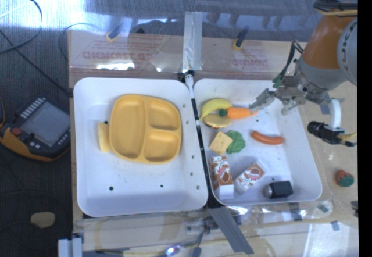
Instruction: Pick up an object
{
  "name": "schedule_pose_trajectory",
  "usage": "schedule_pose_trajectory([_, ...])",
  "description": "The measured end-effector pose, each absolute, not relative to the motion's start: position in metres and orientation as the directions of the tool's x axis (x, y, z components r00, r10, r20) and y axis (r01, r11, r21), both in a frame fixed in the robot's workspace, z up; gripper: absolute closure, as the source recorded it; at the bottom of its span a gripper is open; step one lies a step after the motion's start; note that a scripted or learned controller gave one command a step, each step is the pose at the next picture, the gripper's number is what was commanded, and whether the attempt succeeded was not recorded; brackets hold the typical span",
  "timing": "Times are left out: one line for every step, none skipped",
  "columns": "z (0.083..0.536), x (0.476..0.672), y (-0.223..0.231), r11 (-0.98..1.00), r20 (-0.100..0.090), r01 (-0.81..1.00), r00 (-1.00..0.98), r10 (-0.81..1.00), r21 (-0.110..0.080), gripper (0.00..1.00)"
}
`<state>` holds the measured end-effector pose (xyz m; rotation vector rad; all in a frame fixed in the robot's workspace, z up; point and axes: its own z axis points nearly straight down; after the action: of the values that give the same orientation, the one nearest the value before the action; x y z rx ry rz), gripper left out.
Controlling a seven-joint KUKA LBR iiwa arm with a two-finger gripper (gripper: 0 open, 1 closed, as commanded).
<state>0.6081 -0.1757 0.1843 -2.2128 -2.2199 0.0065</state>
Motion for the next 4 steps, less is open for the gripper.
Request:
schedule_pose_trajectory([0.278,0.602,-0.212,-0.012,-0.003,1.000,0.012,1.000,-0.001,0.00])
schedule_pose_trajectory([0.105,0.595,-0.177,0.195,0.001,0.981,-0.195,0.981,-0.002,0.00])
schedule_pose_trajectory([0.114,0.595,-0.177,0.195,0.002,0.981,-0.195,0.981,-0.001,1.00])
schedule_pose_trajectory([0.092,0.578,-0.223,0.609,-0.012,0.793,-0.609,0.793,0.010,1.00])
